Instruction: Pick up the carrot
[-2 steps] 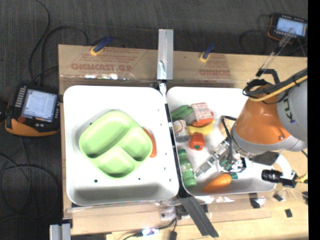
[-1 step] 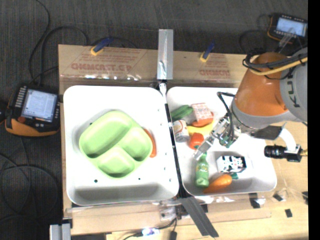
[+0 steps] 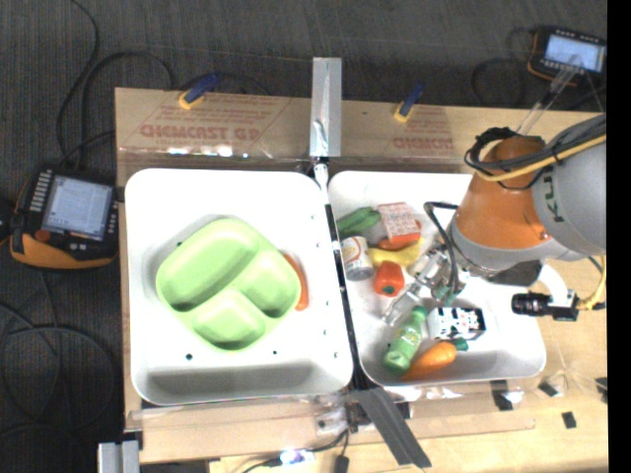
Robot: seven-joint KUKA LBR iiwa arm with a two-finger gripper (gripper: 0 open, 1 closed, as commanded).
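The arm (image 3: 523,205) reaches in over the right bin (image 3: 513,358), grey with its orange band. Left of that bin sits the left bin (image 3: 168,190), and in it a green divided plate (image 3: 229,282). Inside the right bin, the gripper (image 3: 422,289) hangs low above the middle of the clutter; I cannot tell how far its fingers are spread or whether they grip anything. The green bottle (image 3: 405,341) lies just below it. The carrot (image 3: 431,360) rests near the right bin's front wall, touching the bottle.
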